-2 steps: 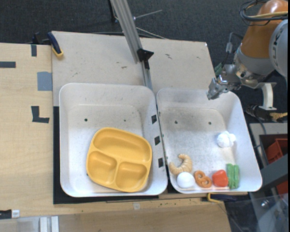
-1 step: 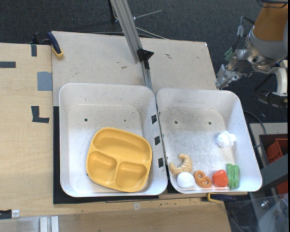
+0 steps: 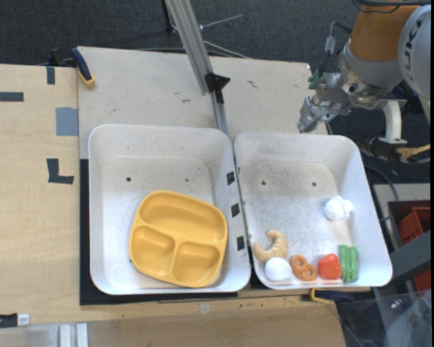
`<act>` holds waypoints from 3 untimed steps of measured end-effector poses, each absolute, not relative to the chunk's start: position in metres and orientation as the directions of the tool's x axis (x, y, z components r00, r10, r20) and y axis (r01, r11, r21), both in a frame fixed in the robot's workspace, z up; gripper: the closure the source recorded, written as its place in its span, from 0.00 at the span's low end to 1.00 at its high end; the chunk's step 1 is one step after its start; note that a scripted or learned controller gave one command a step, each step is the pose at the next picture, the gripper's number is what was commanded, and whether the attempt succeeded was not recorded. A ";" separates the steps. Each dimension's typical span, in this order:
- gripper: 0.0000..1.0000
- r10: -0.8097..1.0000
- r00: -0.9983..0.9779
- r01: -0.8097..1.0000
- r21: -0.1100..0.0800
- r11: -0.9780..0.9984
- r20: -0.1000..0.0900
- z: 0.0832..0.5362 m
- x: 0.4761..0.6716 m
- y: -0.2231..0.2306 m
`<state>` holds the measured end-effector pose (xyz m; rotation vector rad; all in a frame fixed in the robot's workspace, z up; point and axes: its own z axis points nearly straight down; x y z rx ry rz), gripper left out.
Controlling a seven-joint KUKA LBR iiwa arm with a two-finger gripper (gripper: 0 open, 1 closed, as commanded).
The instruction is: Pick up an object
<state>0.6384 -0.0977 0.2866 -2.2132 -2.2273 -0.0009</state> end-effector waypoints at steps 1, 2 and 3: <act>1.00 1.000 -0.006 1.000 -0.002 0.006 0.001 0.282 0.633 -0.052; 1.00 1.000 -0.007 1.000 -0.002 0.007 0.001 0.279 0.631 -0.001; 1.00 1.000 -0.006 1.000 -0.003 0.006 0.001 0.270 0.630 0.049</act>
